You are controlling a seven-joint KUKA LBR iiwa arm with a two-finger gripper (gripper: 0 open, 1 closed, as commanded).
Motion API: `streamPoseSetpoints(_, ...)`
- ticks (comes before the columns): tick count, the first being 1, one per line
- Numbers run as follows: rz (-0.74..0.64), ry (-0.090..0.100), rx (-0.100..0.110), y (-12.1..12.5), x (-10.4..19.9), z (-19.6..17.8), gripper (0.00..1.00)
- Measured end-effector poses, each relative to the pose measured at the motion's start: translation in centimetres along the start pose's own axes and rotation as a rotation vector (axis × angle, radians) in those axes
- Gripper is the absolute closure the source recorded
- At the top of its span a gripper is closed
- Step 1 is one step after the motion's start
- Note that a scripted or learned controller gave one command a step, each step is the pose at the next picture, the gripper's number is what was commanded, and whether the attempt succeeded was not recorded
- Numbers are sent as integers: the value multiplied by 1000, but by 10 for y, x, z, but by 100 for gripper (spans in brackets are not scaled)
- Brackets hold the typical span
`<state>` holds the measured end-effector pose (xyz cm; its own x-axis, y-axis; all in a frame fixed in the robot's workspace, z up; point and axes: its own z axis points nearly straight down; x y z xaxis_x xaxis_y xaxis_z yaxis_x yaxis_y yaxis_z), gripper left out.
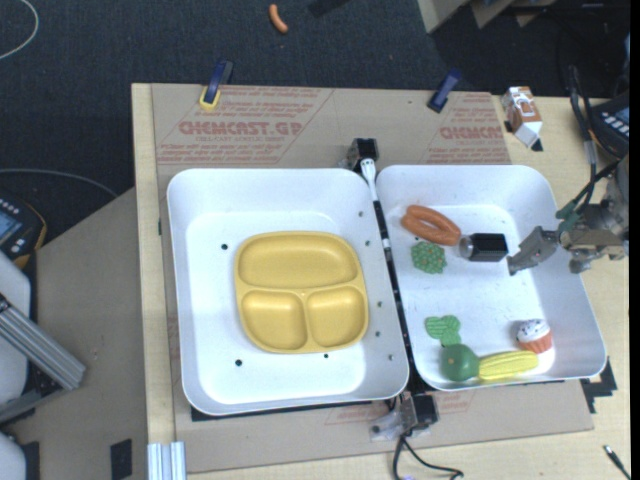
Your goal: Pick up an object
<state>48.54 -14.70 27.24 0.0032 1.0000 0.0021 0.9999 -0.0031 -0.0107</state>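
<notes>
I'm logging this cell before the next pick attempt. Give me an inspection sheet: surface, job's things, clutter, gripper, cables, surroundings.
Surface: bench board bearing left bin and right bin side by side.
Job's things: in the right bin, orange hot dog toy, black block, green round toy, green leafy toy, green ball touching yellow corn, cupcake toy. In the left bin, yellow divided plate.
Clutter: small box at the board's far right corner; orange bit on the floor.
Gripper: gripper over the right bin's right side, beside the black block; nothing seen held.
Cables: cable at the near edge.
Surroundings: dark carpet; clamps on the far edge.
</notes>
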Motion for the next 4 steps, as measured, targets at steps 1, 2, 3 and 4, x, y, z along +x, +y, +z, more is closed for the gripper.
streamPoseSetpoints(1,-3,-2,-11,2,0,-5,0)
streamPoseSetpoints(2,-2,0,-3,2,-5,57,0)
streamPoseSetpoints(3,-2,1,-3,6,-11,116,0)
streamPoseSetpoints(4,-3,0,-4,8,-15,160,0)
